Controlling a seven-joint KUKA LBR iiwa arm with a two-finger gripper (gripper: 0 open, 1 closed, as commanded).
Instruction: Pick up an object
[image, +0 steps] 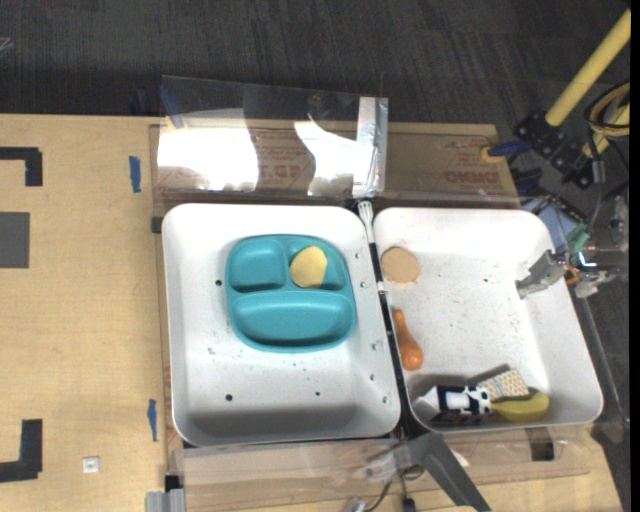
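Over the right bin's (455, 250) right edge your claw (545, 275) hangs, grip state unclear, probably staged above the carrot (407, 342) and banana (520, 406).

A pale grey metal claw (540, 275) with slim fingers shows, small green and orange spots behind it.

1. One fixed camera looks down from above the bench (80, 300) at a slant.
2. It takes in both white bins, the left bin (200, 380) and the right bin (480, 250), from moderate height.
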